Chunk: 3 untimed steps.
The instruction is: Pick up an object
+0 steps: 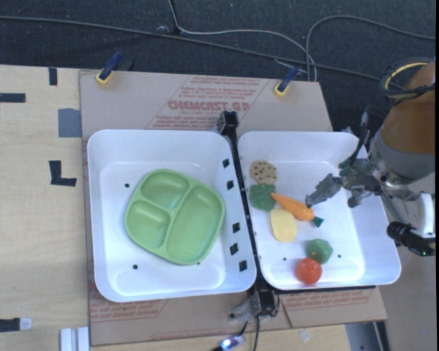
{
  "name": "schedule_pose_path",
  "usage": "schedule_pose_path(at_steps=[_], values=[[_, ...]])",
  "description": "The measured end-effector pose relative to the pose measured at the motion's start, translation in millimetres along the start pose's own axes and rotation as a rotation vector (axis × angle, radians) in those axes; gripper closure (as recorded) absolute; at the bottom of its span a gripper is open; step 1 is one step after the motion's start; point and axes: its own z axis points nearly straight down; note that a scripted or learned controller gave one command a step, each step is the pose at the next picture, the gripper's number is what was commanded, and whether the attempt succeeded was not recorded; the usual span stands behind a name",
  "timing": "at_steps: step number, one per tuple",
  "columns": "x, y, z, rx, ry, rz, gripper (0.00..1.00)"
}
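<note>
The right bin (366, 263) holds several toy foods: a brown cookie (263, 171), a dark green leafy piece (262, 196), an orange carrot (293, 206), a pale yellow piece (283, 225), a green pepper (319, 250) and a red tomato (308, 270). My gripper (340, 194) hangs over the right half of this bin, just right of the carrot's tip. It is open, with nothing between its fingers. The left finger (323, 191) is close to the carrot, and whether they touch cannot be told.
The left bin (102, 159) holds a light green divided plate (175, 215). A black divider (238, 196) runs between the bins. The grey arm (406, 145) enters from the right over the right bin's edge. Cables lie behind the bench.
</note>
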Motion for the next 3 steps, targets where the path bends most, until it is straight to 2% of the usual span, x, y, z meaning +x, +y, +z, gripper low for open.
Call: schedule_pose_path(at_steps=[1, 3], values=[[0, 3, -7, -0.012, -0.002, -0.004, 0.0], [9, 3, 116, -0.007, -0.001, -0.003, 0.0]])
